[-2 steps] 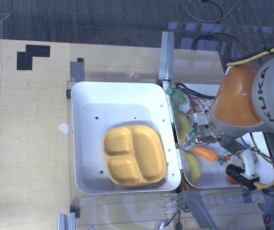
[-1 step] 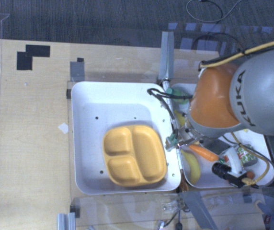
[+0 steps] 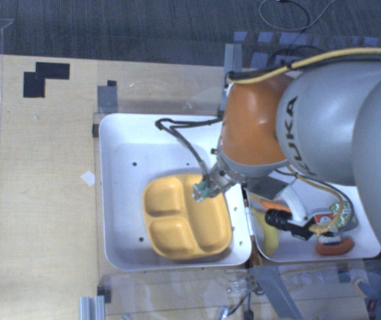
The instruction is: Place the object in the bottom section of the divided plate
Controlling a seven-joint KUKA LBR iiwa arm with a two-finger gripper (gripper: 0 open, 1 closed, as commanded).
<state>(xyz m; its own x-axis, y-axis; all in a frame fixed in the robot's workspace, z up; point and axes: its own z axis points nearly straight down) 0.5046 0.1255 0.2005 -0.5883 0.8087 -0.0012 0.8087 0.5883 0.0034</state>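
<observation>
Just under the pincer (image 3: 205,189) lies the yellow divided plate (image 3: 185,217) inside the left white bin (image 3: 120,179); to its right, the other bin (image 3: 370,245) holds a banana (image 3: 269,237), a sausage (image 3: 334,247) and other toys. The arm (image 3: 324,125) carries the letters "KUKA". A small greenish object (image 3: 201,191) sits at the pincer tip, over the plate's upper right edge; whether the pincer grips it I cannot tell.

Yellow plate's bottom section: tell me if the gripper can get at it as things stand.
Probably yes. The gripper hangs over the yellow plate in the left bin, near the plate's upper right part. The bottom section lies open below it with nothing on it and nothing between.
</observation>
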